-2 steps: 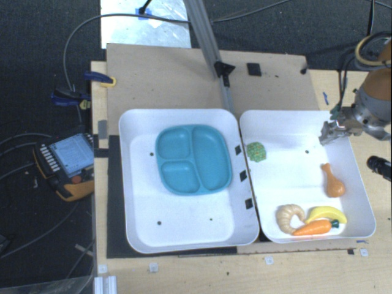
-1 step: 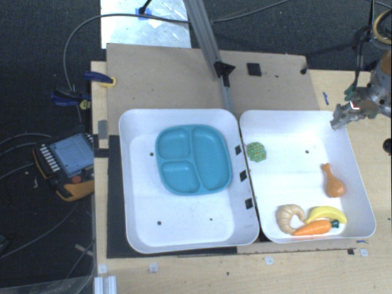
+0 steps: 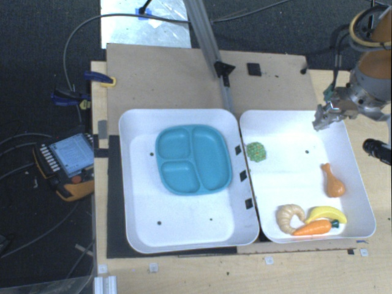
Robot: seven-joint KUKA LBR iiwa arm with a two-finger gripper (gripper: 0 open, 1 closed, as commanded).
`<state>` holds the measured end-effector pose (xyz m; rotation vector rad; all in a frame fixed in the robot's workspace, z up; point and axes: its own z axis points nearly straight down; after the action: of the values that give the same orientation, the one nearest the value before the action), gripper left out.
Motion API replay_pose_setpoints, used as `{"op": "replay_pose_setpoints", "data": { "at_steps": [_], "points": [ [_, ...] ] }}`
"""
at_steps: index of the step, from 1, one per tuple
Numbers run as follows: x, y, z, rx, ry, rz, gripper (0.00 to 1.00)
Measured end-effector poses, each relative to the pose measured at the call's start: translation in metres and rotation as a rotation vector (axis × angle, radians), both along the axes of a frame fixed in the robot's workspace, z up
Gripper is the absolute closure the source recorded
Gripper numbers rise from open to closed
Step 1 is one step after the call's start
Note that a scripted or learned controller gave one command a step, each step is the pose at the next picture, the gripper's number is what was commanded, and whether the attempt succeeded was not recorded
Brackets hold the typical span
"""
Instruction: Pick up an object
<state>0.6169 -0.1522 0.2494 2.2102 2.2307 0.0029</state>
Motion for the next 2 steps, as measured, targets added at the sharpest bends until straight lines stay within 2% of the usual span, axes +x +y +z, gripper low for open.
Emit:
{"op": "replay_pose_setpoints", "data": {
  "at_steps": [1,2],
  "points": [
    [-0.011,0.045,-0.012,0.000,0.003,-0.001,1.00],
    [-0.017,0.105,-0.022,0.002,0.003,0.001,1.00]
  ]
}}
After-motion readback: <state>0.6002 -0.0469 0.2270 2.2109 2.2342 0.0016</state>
